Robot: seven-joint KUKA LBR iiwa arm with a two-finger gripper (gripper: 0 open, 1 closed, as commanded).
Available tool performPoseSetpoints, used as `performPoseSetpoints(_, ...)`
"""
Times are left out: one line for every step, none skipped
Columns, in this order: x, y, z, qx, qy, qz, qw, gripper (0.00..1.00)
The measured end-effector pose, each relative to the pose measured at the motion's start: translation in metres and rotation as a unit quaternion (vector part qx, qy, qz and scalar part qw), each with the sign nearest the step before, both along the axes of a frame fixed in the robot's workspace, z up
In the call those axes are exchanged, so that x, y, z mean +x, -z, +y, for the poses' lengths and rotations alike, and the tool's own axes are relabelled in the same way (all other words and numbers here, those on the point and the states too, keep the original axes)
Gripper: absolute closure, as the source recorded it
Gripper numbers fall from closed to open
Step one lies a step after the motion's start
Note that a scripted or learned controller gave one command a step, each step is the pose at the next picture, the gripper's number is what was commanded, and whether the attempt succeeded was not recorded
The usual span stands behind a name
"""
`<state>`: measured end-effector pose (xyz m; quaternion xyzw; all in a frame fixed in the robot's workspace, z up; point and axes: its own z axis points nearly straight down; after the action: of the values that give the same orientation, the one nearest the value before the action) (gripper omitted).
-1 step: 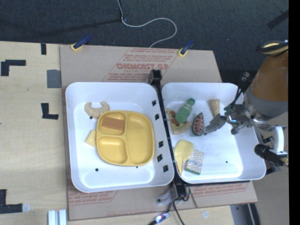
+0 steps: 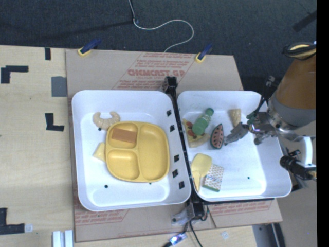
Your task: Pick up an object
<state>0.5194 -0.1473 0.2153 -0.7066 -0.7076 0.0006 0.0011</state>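
Two bins sitting side by side; pincer (image 2: 245, 132) hovering spread in right bin (image 2: 257, 187), nothing pinched, nearing watermelon slice (image 2: 217, 136) for picking.

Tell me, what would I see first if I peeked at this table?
A big yellow tray with compartments sits in the left bin, one brown slab in its upper-left compartment. The right bin holds small toy foods: a green bottle, a watermelon slice and a yellow piece. The grey and orange arm reaches in from the right, its end effector just right of the watermelon.
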Motion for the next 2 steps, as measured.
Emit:
performPoseSetpoints(-0.003,0.045,0.006,0.0000,0.000,0.002,1.0000,0.00)
performPoseSetpoints(0.000,0.106,0.001,0.0001,0.000,0.003,1.0000,0.00)
